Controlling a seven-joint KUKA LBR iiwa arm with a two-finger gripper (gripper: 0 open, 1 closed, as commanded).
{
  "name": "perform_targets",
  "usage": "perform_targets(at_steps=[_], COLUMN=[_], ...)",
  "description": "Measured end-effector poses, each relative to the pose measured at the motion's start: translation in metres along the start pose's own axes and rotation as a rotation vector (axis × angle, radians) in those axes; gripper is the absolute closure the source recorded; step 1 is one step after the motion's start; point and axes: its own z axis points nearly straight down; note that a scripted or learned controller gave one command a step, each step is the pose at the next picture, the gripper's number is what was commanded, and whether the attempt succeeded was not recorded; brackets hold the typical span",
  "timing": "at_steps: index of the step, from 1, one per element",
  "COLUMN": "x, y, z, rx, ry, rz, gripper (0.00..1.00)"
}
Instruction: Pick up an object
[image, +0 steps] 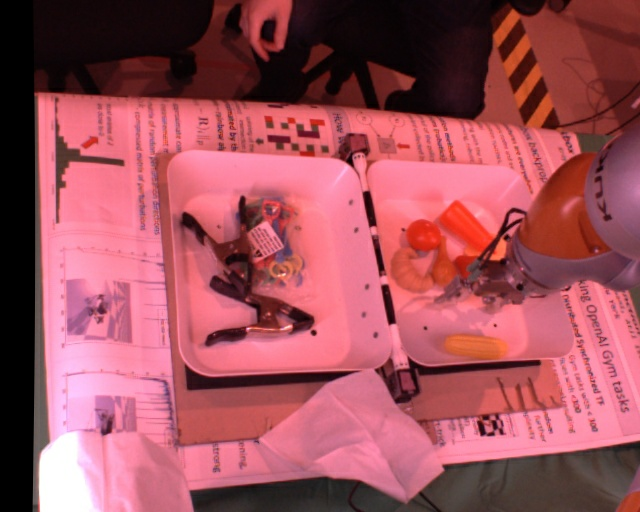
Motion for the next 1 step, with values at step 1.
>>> perform_targets(at_steps=[1], x=[-0.0029], y=[0.0052], z=[0.0105], rx=[-0.015], ry=[-0.002], rz=[0.001], gripper=[0.0])
